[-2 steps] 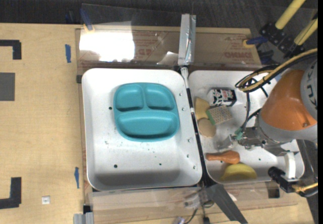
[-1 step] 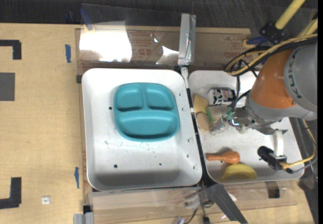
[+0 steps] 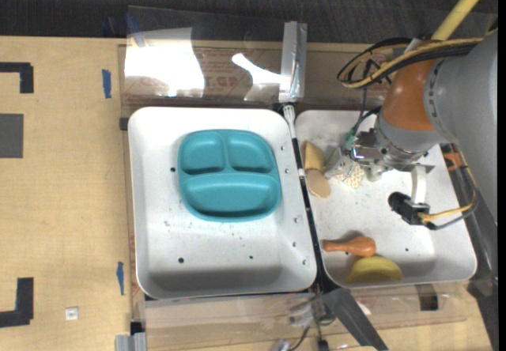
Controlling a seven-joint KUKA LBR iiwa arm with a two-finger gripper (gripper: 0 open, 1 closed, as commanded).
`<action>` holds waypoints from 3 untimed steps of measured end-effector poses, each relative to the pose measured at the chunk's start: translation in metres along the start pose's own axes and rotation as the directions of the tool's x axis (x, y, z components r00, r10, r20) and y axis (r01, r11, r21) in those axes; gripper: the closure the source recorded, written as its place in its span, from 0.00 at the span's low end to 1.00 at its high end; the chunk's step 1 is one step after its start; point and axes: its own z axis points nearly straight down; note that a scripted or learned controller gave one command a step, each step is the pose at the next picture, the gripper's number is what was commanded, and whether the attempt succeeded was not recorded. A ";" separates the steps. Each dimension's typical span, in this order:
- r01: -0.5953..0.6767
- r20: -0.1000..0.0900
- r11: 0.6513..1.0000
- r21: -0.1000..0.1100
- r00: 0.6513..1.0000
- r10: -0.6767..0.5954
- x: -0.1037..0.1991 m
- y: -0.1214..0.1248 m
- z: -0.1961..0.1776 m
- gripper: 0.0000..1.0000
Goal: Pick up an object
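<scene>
The gripper [image 3: 356, 170] hangs low in the right bin [image 3: 455, 258], over a pale speckled piece [image 3: 352, 176] beside two tan pieces [image 3: 315, 170], likely to grasp it, though its grip I cannot tell.

Bright overhead light, glare on clear panel [image 3: 202, 65], slightly soft focus

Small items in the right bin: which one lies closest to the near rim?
The yellow banana-shaped piece, at the right white bin's near edge. The orange drumstick-shaped piece lies just above it; the two tan pieces sit far up the left wall.
</scene>
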 end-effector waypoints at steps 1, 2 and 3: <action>0.003 0.000 1.000 -0.002 1.000 -0.003 0.001 0.001 -0.012 1.00; 0.117 0.002 0.993 -0.005 0.993 -0.117 0.018 0.063 -0.102 1.00; 0.117 0.001 0.993 0.002 0.993 -0.117 0.018 0.061 -0.099 0.00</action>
